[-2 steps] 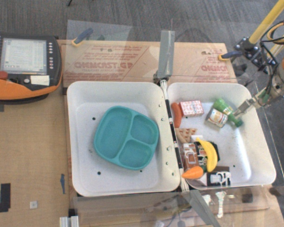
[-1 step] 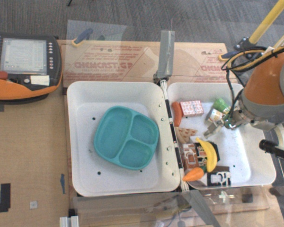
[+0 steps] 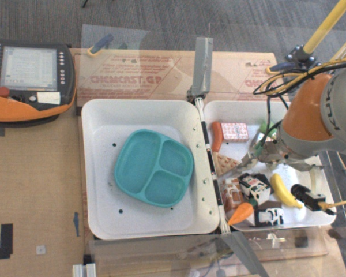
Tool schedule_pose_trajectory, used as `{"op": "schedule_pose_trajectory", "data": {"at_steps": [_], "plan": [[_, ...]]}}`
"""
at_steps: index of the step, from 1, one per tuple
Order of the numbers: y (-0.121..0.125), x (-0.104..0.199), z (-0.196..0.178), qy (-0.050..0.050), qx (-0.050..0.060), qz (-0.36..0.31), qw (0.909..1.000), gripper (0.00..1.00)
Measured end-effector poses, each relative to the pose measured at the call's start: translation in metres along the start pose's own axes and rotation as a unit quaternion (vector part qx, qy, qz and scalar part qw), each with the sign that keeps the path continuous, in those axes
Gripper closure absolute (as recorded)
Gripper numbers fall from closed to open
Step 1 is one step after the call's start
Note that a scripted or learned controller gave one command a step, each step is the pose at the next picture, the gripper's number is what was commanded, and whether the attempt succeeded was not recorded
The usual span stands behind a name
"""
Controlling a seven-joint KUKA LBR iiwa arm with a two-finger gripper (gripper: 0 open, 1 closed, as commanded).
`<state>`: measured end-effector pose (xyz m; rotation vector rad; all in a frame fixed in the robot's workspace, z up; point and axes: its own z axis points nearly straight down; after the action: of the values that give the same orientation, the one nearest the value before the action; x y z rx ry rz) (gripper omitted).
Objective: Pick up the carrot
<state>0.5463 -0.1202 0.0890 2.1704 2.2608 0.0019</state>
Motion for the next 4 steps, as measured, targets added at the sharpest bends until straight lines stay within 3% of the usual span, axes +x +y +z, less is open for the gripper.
{"op": "schedule_pose_trajectory", "data": {"at_steps": [1,2,3,4], "plan": [[-0.055,0.017,0.001,0.002,0.0,0.035,0.9994,0.0],[-0.054,0.016,-0.01,0.001,-0.003,0.037,0.9993,1.0],[-0.054,0.016,-0.01,0.001,-0.003,0.037,0.9993,0.0],[-0.061,0.021,-0.001,-0.001,-0.005,-0.022,0.9998,0.0]]}}
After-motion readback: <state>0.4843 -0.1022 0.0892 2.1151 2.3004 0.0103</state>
